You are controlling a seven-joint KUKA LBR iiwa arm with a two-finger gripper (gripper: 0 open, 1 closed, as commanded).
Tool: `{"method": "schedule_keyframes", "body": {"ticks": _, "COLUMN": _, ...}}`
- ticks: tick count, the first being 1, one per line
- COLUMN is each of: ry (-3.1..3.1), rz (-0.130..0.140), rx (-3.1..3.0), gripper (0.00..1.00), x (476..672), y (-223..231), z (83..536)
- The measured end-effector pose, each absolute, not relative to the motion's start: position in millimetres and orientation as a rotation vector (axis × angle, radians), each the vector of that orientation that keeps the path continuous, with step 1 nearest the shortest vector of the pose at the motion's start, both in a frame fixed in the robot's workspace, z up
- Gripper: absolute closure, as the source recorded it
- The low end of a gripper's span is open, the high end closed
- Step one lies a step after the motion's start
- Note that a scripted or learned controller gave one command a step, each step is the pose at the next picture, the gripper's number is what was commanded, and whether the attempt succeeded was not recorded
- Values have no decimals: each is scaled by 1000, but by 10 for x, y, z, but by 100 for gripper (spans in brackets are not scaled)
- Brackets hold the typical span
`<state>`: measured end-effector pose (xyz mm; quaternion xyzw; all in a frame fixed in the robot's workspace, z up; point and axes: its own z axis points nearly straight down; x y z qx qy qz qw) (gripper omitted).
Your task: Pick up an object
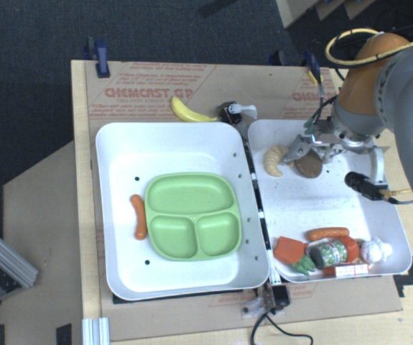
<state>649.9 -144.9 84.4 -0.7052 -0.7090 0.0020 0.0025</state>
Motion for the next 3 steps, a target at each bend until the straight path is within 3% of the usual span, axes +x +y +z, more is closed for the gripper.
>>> {"method": "schedule_keyframes", "body": {"ticks": 1, "ry": -2215, "rz": 58, "rx": -2207, "gripper": 0, "x": 6593, "y": -1060, "z": 844}}
{"method": "schedule_keyframes", "body": {"ticks": 2, "ry": -2203, "rz": 41, "rx": -2202, "gripper": 0, "x": 6591, "y": -1145, "z": 829}}
{"method": "schedule_keyframes", "body": {"ticks": 3, "ry": -2209, "rz": 36, "rx": -2203, "gripper": 100, "x": 6608, "y": -1131, "z": 950}}
